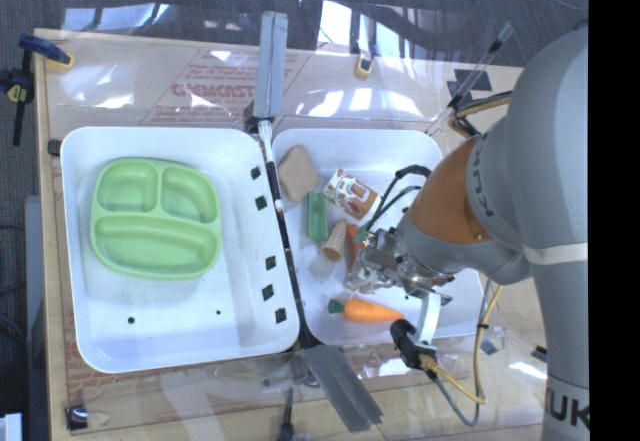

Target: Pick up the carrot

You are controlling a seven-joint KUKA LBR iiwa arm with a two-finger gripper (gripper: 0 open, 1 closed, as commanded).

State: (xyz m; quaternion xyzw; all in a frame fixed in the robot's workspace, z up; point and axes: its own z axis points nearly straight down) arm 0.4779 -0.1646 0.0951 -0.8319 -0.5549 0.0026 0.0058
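Right now I see the carrot (pixel 368 310) lying flat near the front edge of the right bin (pixel 440 144), green top pointing left. My tool (pixel 378 267) hovers just above it, beside an ice-cream cone (pixel 333 240); whether it is apart or together I cannot tell. The left bin (pixel 75 259) holds a green tray (pixel 155 217).
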